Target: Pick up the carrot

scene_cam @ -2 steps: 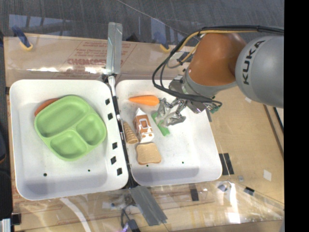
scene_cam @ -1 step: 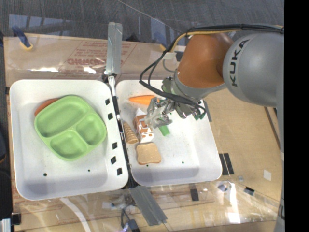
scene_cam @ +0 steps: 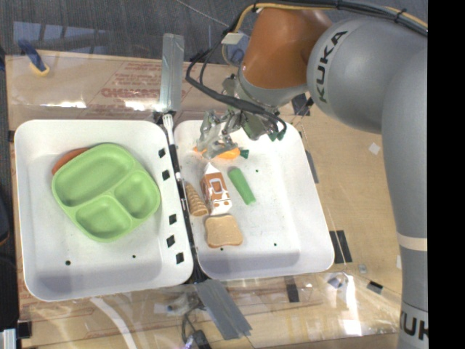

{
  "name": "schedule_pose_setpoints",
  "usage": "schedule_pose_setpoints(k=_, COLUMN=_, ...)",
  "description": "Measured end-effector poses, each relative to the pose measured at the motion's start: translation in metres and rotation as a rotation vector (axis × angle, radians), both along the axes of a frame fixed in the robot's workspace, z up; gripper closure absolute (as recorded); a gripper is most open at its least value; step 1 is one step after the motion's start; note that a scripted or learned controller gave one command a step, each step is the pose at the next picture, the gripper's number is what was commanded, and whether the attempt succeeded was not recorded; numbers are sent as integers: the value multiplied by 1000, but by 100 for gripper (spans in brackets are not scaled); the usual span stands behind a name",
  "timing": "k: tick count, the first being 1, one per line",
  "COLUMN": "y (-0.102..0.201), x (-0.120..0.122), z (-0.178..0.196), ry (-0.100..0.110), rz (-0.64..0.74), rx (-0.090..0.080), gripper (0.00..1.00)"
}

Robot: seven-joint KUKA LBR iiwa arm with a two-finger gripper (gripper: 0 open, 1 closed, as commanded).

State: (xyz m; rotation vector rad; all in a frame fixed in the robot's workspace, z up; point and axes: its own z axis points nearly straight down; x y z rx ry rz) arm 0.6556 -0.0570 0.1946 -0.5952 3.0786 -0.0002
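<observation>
Orange carrot (scene_cam: 227, 153) lies beneath the gripper (scene_cam: 218, 133), jaws' opening indiscernible; crowded beside the toy carton (scene_cam: 216, 187), it could slip or be missed.

The gripper (scene_cam: 216, 133) covers most of the carrot (scene_cam: 227, 153) (finger positions unclear).
</observation>
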Motion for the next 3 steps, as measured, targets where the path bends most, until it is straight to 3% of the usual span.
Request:
schedule_pose_setpoints(k=1, y=67, x=-89, z=-2, ry=5, rz=-201, rx=1, gripper=100)
schedule_pose_setpoints(k=2, y=-11, x=-151, z=-3, ry=7, rz=29, rx=-1, gripper=100)
schedule_pose_setpoints(k=3, y=29, x=-130, z=-2, ry=2, rz=408, rx=-2, gripper=100)
